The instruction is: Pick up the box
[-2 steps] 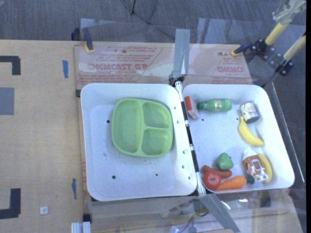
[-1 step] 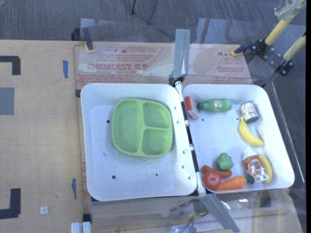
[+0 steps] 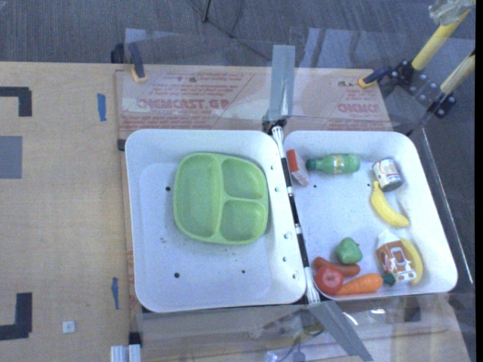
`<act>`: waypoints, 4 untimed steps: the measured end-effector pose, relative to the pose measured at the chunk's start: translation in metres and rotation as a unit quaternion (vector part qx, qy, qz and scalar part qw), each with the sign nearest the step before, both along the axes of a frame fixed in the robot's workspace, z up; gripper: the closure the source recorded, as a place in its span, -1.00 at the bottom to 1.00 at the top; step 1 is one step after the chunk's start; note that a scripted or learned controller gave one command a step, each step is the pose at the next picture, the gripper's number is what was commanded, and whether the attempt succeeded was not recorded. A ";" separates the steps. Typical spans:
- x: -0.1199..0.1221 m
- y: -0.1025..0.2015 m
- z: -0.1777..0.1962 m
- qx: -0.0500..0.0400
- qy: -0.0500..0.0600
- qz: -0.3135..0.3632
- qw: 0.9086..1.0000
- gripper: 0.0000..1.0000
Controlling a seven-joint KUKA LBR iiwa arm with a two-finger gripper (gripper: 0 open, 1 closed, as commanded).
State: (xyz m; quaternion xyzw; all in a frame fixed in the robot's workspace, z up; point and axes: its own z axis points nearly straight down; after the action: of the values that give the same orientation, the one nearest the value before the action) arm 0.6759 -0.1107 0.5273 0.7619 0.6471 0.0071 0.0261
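A pale wooden bench [image 3: 60, 225] fills the left and lower part of the frame, marked with black angle shapes [image 3: 16, 100], a grey square and short strips of blue tape [image 3: 101, 106]. Grey carpet [image 3: 90, 6] runs along the top, with a dark cable [image 3: 215, 2] lying on it. Yellow-handled clamps [image 3: 434, 47] sit in the upper right corner.

A brown cardboard sheet [image 3: 189, 100] lies under the far edge of both bins. Its red print reads roughly "CHEMCAST GP"; a second, partly hidden patch of the same print shows to the right.

The left bin [image 3: 151, 277] holds a green divided plate [image 3: 221, 198] with three compartments.

In the right bin [image 3: 423, 164], the box [image 3: 395, 260], white with an orange label too small to read, lies in the lower right corner, touching a yellow item on its right. A carrot [image 3: 361, 284], a tomato [image 3: 329, 279] and a green pepper [image 3: 348, 251] lie to its left. Above it is a banana [image 3: 388, 207], then a small can [image 3: 387, 174]. A green bottle [image 3: 332, 164] lies on its side near the top

Whether the claw is open or closed cannot be told
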 end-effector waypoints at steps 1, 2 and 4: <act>0.001 0.002 0.012 -0.002 -0.003 0.002 1.000 1.00; 0.002 0.004 0.023 -0.004 -0.006 0.003 1.000 1.00; 0.003 0.006 0.035 -0.006 -0.009 0.005 1.000 -1.00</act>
State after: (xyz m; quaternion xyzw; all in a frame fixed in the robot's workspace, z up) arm 0.6785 -0.1046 0.5618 0.7584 0.6507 0.0099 0.0363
